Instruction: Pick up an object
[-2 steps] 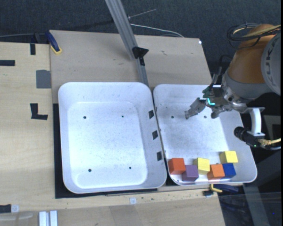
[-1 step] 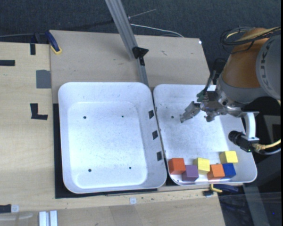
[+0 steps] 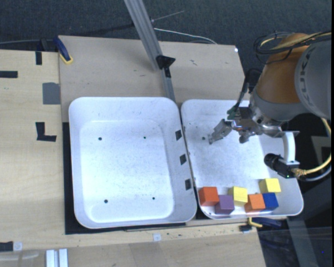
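Sitting side by side on the bench (image 3: 111,71), the two shallow white bins touch along their inner rims, where small dark clips show. The left bin (image 3: 78,149) has a bare, speckled floor. The right bin (image 3: 222,160) holds six small blocks, all crowded along its near wall: an orange block (image 3: 208,195) at the left end, a purple block (image 3: 226,203) just beside it, a yellow block (image 3: 240,194), a second orange block (image 3: 256,202) touching a blue block (image 3: 270,201), and a second yellow block (image 3: 270,185) just behind those two. The rest of that bin's floor is open, from the far wall down to the row of blocks. The gripper (image 3: 229,132) hangs over the middle of the right bin, well apart from every block, its two fingers spread and nothing between them (one finger (image 3: 217,134) points toward the bin's left wall). Behind it the grey arm (image 3: 317,77) with its orange band (image 3: 281,74) comes in from the right and covers the bin's far right corner. A slanted metal pole (image 3: 145,24) crosses the bench's far edge and ends at the bins' shared corner. The blocks sit tight against the near rim, so how far apart they stand from it is hard to judge.
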You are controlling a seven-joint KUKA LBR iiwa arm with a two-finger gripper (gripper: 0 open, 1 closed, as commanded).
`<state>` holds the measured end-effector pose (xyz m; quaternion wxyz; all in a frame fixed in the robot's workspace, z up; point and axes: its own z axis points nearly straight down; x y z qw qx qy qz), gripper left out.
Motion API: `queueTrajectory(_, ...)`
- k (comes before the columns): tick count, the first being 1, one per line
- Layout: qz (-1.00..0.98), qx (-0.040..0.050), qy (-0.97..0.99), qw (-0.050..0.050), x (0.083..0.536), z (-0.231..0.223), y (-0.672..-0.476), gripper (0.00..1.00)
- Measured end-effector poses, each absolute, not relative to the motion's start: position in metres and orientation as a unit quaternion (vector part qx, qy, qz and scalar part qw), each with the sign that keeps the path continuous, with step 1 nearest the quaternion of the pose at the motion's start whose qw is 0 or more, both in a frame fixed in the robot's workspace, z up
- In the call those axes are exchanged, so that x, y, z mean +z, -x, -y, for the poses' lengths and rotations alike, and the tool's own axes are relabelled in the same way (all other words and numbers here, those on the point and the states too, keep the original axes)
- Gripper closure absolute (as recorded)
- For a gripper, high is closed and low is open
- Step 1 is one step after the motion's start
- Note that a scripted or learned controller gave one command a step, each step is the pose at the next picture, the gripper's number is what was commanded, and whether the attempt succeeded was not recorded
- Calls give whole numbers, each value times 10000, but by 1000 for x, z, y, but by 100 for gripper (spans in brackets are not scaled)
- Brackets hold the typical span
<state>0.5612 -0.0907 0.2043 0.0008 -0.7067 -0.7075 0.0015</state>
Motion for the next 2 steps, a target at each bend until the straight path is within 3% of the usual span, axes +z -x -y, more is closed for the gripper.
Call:
queueTrajectory(1,7067,37,7075,46,129,92,-527,0)
queueTrajectory(2,7078,8,7064,18,143,91,-530,100)
